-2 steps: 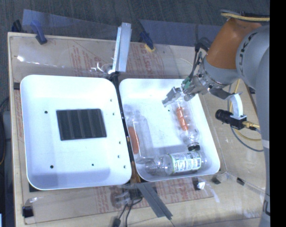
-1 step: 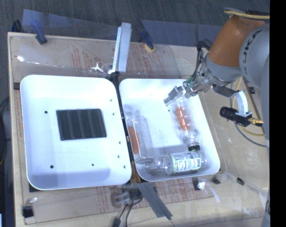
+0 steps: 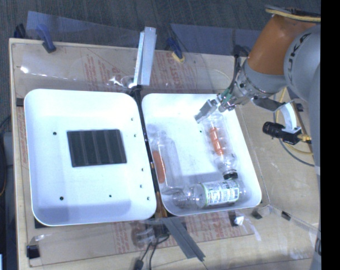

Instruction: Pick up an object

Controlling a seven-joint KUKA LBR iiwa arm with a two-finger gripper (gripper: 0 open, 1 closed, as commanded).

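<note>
The right bin [image 3: 181,107] holds three clear plastic bottles. One with an orange insert [image 3: 218,142] lies along the right side with its black cap toward the front. Another with an orange insert [image 3: 163,157] lies along the left wall. A third, with a printed label [image 3: 212,195], lies across the front. My gripper [image 3: 210,109] hangs over the back right of this bin, just above the far end of the right-side bottle. Nothing shows between its fingers.
The left bin [image 3: 46,111] holds a dark ribbed rectangular pad [image 3: 96,147] near its middle. A metal bar [image 3: 144,55] stands at the back between the bins. Blue clamps [image 3: 46,41] sit on the bench's back edge.
</note>
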